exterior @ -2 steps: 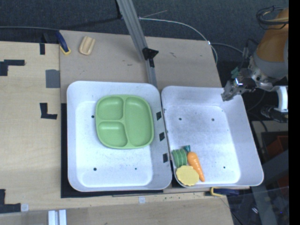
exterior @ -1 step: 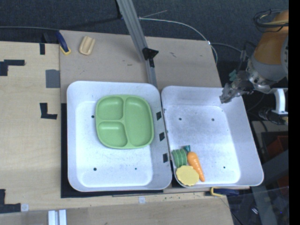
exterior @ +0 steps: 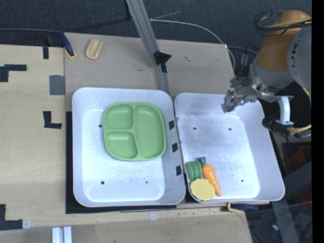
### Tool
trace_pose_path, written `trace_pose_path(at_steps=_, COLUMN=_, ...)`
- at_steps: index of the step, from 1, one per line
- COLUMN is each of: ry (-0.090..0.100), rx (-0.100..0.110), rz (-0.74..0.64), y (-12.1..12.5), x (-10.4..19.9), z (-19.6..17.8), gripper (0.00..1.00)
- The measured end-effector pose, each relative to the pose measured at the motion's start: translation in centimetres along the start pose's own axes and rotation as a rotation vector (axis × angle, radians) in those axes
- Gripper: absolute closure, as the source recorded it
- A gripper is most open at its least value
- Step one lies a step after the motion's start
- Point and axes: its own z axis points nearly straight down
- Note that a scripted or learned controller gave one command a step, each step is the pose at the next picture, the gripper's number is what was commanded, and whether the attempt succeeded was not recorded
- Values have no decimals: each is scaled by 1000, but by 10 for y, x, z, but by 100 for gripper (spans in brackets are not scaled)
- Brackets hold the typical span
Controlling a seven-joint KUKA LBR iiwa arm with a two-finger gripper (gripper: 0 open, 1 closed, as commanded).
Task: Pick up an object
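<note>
In the right bin (exterior: 253,146), near its front left corner, lie an orange toy carrot (exterior: 210,177), a yellow round piece (exterior: 202,190) and a green ribbed piece (exterior: 193,168), bunched together. My gripper (exterior: 230,103) hangs over the back edge of the right bin, far from those toys. I see nothing between its fingers. The left bin (exterior: 86,151) holds a green divided plate (exterior: 134,131).
A grey metal pole (exterior: 147,32) slants down from the top to the gap between the bins. A small tan block (exterior: 93,49) and a blue-yellow clip (exterior: 68,45) lie on the bench behind the left bin. Cables run behind the right bin.
</note>
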Motion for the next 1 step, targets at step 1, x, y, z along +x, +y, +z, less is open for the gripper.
trace_pose_path(at_steps=1, ry=0, rx=-1, rz=-1, y=13, x=56, z=5, gripper=100)
